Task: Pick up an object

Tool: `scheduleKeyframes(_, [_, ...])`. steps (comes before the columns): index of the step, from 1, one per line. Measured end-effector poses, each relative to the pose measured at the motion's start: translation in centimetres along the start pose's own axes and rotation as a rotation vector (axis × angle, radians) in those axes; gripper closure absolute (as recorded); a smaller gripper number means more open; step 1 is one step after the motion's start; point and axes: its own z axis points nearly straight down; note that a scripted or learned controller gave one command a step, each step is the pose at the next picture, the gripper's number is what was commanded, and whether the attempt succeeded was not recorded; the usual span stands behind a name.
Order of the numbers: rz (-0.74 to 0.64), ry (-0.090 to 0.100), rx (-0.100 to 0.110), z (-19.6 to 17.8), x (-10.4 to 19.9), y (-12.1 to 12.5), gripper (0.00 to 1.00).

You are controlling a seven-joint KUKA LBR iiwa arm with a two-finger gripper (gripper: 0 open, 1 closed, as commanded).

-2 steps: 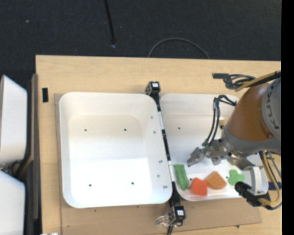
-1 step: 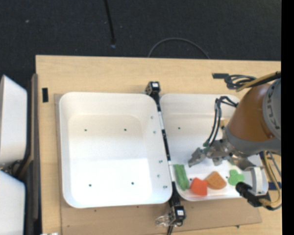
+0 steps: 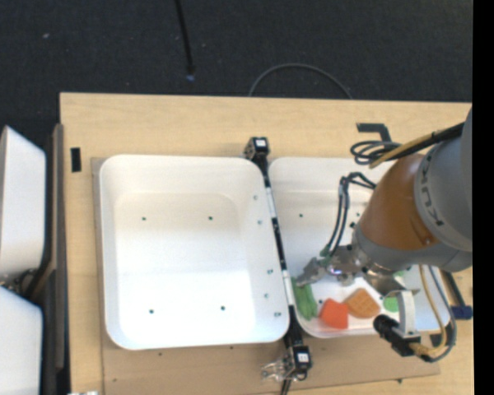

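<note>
Right, the candidate objects sit bunched in the near corner of the right bin (image 3: 313, 179), by its front rim. The red block (image 3: 335, 314) is lowest, almost at the rim. The green piece (image 3: 305, 300) lies just left of it, close to the bin's left wall, long and tilted. The tan piece (image 3: 363, 304) is just right of the red block and looks to be touching it. A small green-and-white item (image 3: 391, 304) shows further right, partly hidden by the arm, so its shape is unclear.

The gripper (image 3: 331, 267) hangs just above this cluster, nearest the green piece and the red block. Nothing can be seen held in it. Open or closed: cannot tell, since the wrist blocks the view from above.

The arm (image 3: 445, 196) comes in from the right, with its orange band (image 3: 395, 208) over the right bin's middle. Black cables (image 3: 342, 212) loop down beside the band toward the wrist.

The left bin (image 3: 189, 249) sits side by side with the right one, white, with a few dark dots on its floor. A black clip (image 3: 257, 147) stands at the far end of the seam between the bins, and another clip (image 3: 297, 358) at the near end. Both bins rest on the light wooden bench (image 3: 165, 122). White boxes (image 3: 16, 220) stand off the bench's left edge, over dark floor (image 3: 107, 31).
</note>
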Motion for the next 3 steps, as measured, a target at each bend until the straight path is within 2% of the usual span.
scheduleKeyframes(1, [0.000, -0.009, -0.018, -14.5, -6.1, 4.4, 0.00])
scheduleKeyframes(2, [0.007, 0.000, 0.011, -0.9, -10.1, 1.6, 0.00])
scheduleKeyframes(3, [-0.008, 0.002, -0.003, -7.7, -0.9, 1.7, 0.00])
